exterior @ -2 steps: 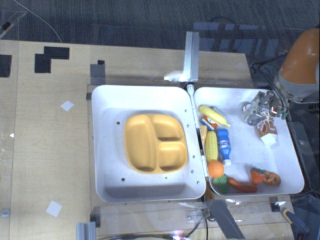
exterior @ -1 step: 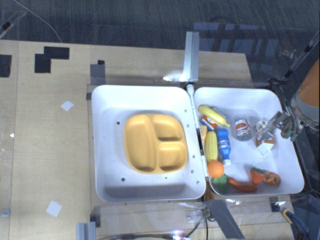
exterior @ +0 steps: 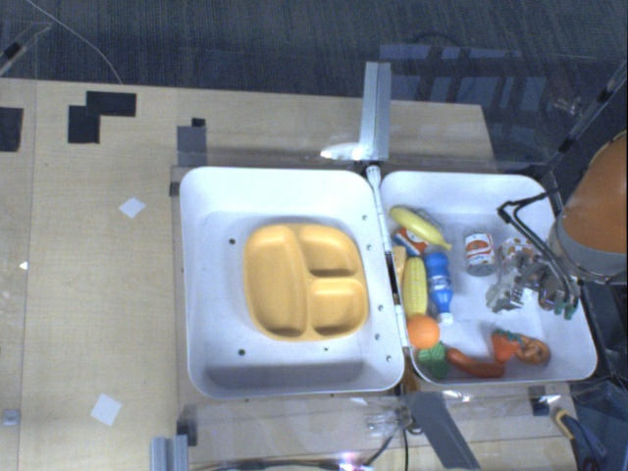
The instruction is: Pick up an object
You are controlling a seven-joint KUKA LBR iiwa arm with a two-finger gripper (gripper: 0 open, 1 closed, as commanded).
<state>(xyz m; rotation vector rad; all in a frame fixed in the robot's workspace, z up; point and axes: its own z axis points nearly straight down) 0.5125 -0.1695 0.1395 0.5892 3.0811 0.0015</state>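
The right bin (exterior: 461, 192) holds several toy foods. A yellow banana (exterior: 417, 226) lies at its top left, with a corn cob (exterior: 415, 283) and a blue bottle (exterior: 439, 285) below it. An orange (exterior: 424, 332) and a red chili (exterior: 476, 364) lie near the front wall. A small can (exterior: 478, 250) stands mid-bin. An orange-red toy (exterior: 523, 347) lies at the front right. My gripper (exterior: 512, 294) hangs low over the bin's right half, just right of the can and above the orange-red toy. Nothing is visibly held in it.
The left bin (exterior: 196, 292) carries a yellow divided plate (exterior: 304, 281) in its middle. A metal post (exterior: 376, 106) rises behind the wall shared by the bins. The arm's orange band (exterior: 599, 199) overhangs the right bin's right rim.
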